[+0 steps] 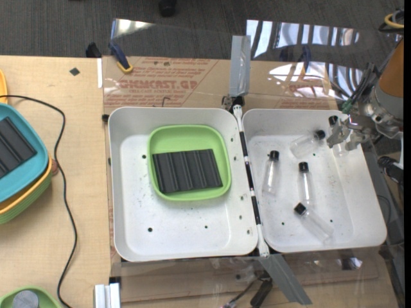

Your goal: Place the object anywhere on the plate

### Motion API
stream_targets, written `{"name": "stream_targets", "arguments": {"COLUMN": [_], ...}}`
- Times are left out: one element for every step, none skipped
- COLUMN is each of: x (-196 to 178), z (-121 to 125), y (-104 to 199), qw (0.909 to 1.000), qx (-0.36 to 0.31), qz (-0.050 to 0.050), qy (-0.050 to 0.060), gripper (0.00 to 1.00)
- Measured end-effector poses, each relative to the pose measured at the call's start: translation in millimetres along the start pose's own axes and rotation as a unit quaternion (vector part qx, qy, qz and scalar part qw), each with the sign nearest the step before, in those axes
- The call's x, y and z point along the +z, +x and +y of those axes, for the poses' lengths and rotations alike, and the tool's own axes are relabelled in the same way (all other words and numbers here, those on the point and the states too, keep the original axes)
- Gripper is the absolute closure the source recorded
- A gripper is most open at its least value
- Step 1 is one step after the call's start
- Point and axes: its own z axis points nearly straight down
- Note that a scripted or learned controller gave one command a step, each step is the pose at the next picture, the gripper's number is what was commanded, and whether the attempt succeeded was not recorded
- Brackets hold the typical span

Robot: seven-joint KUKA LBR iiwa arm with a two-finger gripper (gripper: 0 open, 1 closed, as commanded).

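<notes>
Camera view. Two shallow white bins sit side by side on the bench. The left bin holds the plate, a green square dish with rounded corners and a raised lip; a dark ribbed mat lies flat in its well, probably to stop round items rolling.

The right bin holds four clear vials with black caps, the likely objects for the task. One lies near the left wall, cap toward the far side. A second lies beside it at mid-bin. A third lies near the front, tilted. A fourth lies at the far side, cap pointing right. All are smooth, transparent cylinders, hard to make out against the white floor, and all lie on their sides, apart from one another.

The gripper hangs over the far right corner of the right bin, close to the fourth vial's cap. How far it is open cannot be told, and no vial is seen in its hold.

Judgement: no vial is on the plate; the pick is not yet made.
</notes>
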Motion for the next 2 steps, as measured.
{"name": "stream_targets", "arguments": {"x": [0, -101], "z": [0, -18], "y": [0, -13], "qw": [1.0000, 0.9939], "qx": [0.000, 0.111], "qz": [0.000, 0.000], "qy": [0.000, 0.000], "gripper": [0.00, 0.00]}}
